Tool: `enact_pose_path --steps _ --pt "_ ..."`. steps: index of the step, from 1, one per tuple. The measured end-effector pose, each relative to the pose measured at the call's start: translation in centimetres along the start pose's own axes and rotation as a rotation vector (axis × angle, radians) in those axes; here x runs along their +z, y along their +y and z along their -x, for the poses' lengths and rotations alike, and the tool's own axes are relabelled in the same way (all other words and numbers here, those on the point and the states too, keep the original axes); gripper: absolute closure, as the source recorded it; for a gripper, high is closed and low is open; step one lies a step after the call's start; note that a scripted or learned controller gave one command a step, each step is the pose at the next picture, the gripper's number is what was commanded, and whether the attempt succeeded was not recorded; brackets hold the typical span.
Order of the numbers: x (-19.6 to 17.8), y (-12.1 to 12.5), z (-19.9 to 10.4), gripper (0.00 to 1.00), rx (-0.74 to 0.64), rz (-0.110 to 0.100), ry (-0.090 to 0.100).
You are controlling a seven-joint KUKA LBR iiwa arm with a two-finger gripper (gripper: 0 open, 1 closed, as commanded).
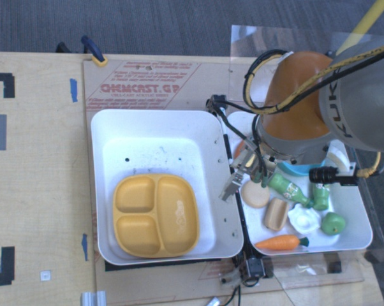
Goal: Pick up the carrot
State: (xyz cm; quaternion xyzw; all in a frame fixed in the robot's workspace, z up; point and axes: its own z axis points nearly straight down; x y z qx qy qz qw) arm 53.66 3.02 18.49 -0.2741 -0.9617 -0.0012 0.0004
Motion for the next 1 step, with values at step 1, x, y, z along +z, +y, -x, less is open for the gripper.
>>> enact_pose_path --steps 1 --pt "-0.08 -1.73 7.11 0.00 0.150 0.000 -0.009"
